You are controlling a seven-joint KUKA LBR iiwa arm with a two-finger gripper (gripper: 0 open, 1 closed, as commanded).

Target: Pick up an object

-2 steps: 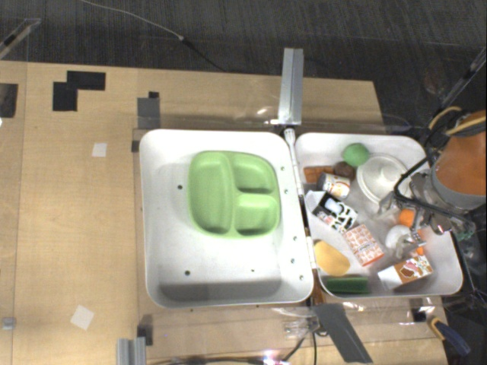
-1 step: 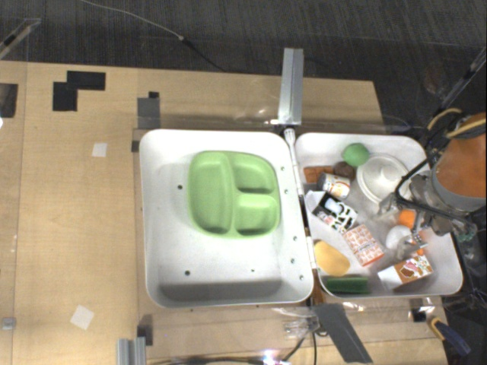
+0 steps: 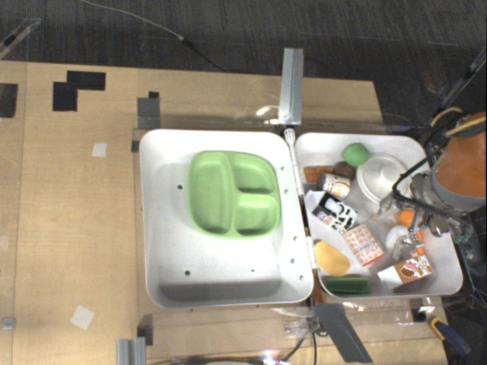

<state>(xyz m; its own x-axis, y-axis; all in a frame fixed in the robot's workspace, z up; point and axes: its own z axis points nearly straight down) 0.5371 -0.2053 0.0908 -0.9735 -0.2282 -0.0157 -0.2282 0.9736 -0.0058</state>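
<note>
Where dark floor ends, the wooden bench (image 3: 76,226) bears two bins (image 3: 163,280).

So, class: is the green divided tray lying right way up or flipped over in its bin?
Right way up. The green divided tray shows its hollow compartments facing upward in the left bin.

My arm (image 3: 461,172) reaches in from the right edge of the view, its orange band uppermost and the grey wrist below it. My gripper (image 3: 415,220) hangs low beneath the wrist, pointing down, with dark cables looping around the wrist
</note>
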